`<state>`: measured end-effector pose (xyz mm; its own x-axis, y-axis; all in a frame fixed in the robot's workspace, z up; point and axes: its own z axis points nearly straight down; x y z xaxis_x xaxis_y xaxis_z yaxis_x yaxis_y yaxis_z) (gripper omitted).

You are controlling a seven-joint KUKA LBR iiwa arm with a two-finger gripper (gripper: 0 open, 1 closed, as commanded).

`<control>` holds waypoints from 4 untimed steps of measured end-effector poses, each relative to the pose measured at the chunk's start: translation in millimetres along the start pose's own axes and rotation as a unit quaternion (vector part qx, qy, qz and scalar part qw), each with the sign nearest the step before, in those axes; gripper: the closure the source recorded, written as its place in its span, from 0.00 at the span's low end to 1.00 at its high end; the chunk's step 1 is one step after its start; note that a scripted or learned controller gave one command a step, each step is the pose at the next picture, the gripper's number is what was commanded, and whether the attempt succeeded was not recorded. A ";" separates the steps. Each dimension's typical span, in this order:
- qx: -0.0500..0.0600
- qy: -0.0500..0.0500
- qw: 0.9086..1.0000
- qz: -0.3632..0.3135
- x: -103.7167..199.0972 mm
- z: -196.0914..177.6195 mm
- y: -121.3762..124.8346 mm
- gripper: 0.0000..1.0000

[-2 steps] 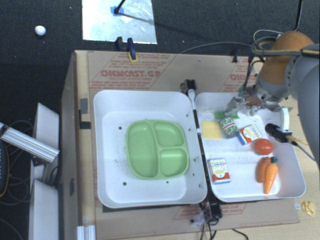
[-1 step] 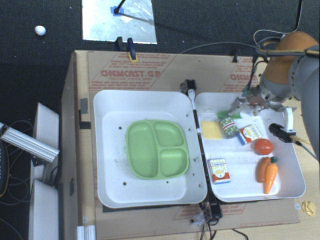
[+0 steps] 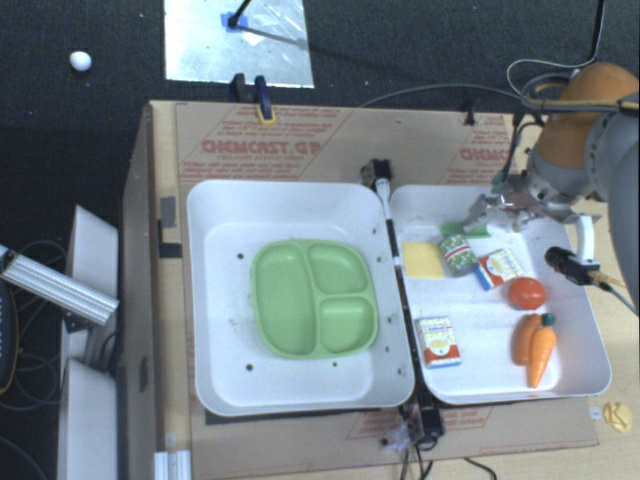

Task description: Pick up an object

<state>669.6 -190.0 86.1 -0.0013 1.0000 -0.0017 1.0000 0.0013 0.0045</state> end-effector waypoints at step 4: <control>0.000 0.000 1.000 -0.001 29.3 -0.1 0.2 0.00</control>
